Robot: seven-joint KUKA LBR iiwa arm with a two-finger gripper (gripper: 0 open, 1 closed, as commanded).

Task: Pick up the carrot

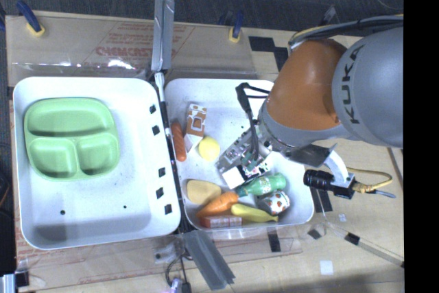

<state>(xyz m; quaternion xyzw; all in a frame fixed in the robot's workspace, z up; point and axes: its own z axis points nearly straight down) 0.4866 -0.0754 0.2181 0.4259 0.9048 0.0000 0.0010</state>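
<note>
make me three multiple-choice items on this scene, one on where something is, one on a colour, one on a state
1. Where does the carrot lie?
A. right bin, near its front edge
B. on the tray
C. on the bench

2. What colour is the compartment tray in the left bin?
A. red
B. green
C. blue

3. How does the carrot stand to the gripper?
A. lifted between its fingers
B. lying in the bin, apart from it
C. hanging over the left bin

Answers: 1 A, it lies among items low in the right bin; 2 B, light green; 3 B, the gripper is above it, not touching.
</note>
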